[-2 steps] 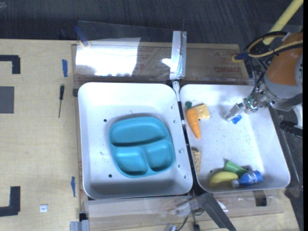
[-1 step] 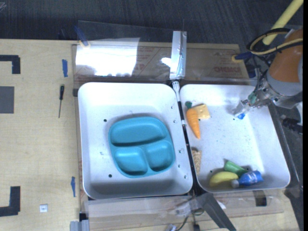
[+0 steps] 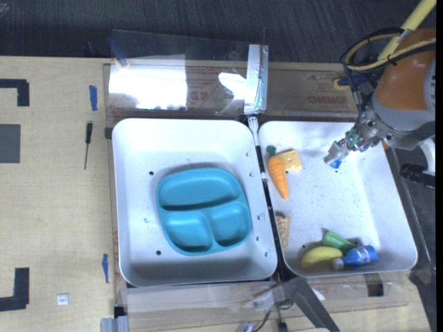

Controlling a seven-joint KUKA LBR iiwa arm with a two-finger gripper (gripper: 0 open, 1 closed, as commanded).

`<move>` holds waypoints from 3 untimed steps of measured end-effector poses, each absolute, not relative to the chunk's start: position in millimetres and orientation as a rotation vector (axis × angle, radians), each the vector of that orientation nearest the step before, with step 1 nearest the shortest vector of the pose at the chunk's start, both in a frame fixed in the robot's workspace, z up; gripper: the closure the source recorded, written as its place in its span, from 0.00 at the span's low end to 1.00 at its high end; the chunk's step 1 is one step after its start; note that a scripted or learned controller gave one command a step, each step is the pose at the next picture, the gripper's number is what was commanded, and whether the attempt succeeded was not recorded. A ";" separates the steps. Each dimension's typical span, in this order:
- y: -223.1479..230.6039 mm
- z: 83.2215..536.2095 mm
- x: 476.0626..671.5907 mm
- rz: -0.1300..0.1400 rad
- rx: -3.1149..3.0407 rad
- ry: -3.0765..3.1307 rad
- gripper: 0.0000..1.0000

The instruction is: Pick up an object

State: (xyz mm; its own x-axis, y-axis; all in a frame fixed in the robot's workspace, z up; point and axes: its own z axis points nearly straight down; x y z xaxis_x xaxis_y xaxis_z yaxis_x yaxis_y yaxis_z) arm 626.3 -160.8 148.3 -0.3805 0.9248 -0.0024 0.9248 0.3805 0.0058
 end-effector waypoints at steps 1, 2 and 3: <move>-115.9 197.0 635.1 0.007 1.802 2.565 1.00; -89.2 184.9 588.3 0.001 1.798 2.577 1.00; -52.1 234.2 567.6 0.003 2.044 2.383 1.00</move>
